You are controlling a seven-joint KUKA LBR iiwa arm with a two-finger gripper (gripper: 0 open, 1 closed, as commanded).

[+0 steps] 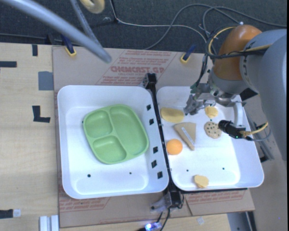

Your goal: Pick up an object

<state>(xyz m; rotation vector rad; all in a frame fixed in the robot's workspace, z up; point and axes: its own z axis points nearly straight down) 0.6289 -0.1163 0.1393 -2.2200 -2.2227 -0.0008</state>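
Observation:
My gripper (192, 106) hangs over the back of the right bin (241, 172), just right of a pale yellow food piece (171, 114). Nothing shows between its fingers. Close to its right lies a small yellow piece (211, 112), and a brown spotted cookie (212, 129) sits a little nearer the front. A tan sandwich wedge (187, 134) and an orange ball (174, 147) lie in the middle of the bin. Another yellow piece (201, 181) rests near the bin's front edge.
The left bin (72, 177) holds a green divided plate (115, 133). A black divider (155, 129) runs between the bins. Cables trail over the dark surface behind the bench, and the arm's grey body fills the right side above the right bin.

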